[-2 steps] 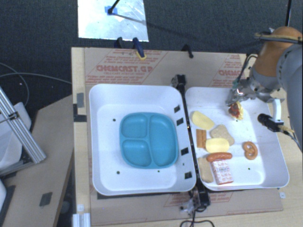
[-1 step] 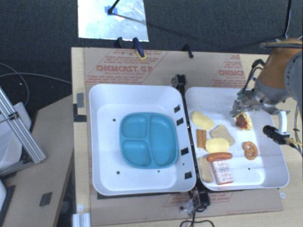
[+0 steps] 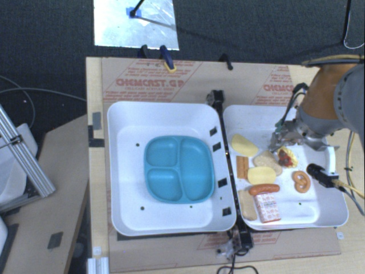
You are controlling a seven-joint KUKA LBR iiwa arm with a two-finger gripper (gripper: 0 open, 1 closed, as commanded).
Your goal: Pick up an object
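You have two white bins side by side on the worktop (image 3: 68,170). The left bin (image 3: 125,153) holds one blue plate (image 3: 179,168) with three compartments. The right bin (image 3: 325,204) holds the toy food, eight pieces by my count: one yellow wedge (image 3: 244,145), one long tan stick (image 3: 242,167) just below it, one pale round slice (image 3: 267,160), one yellow oval piece (image 3: 261,175), one orange-red sausage (image 3: 264,189), one beige piece (image 3: 247,204) at the bin's near left, one red-and-white packet (image 3: 267,207) beside it, and one pretzel (image 3: 301,181) lying apart to the right. A ninth item, red and yellow (image 3: 287,157), sits right under the gripper (image 3: 280,140); you cannot make out what it is. The arm (image 3: 333,104) reaches in from the right, the gripper low over the upper middle of the right bin, close above the round slice and the red and yellow item. You cannot tell whether the jaws are open or closed.
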